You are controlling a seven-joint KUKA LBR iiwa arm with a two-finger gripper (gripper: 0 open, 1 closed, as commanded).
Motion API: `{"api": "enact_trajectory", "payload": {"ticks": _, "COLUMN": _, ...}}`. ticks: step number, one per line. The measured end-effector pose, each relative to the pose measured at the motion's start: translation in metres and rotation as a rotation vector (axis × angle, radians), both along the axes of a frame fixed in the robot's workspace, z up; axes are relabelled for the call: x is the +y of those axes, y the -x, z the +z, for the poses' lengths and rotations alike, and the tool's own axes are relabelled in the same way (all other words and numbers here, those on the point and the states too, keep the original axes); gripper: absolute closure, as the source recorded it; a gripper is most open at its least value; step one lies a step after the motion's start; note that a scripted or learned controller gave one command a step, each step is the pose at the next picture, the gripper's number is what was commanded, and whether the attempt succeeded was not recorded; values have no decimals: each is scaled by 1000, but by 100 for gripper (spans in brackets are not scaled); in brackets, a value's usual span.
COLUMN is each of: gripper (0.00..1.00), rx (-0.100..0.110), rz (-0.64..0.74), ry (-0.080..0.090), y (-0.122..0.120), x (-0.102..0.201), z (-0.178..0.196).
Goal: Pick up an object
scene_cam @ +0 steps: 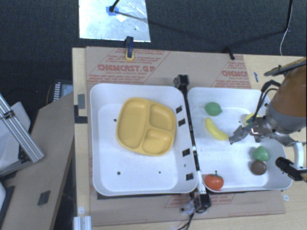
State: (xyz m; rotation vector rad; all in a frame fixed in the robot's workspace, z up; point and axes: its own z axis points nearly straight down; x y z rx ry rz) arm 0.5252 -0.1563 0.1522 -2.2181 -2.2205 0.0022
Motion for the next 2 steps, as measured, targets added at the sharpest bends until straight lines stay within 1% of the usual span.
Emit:
{"api": "enact_trajectory", "payload": {"ticks": 1, "gripper": 0, "rx": -1, "rz": -1, "ry": 0, "y": 3, "x": -6, "z": -44}}
{"api": "enact_trajectory", "payload": {"ticks": 2, "gripper": 0, "rx": -3, "rz": -1, "ry": 1, "y": 2, "x": -5, "z": -69}}
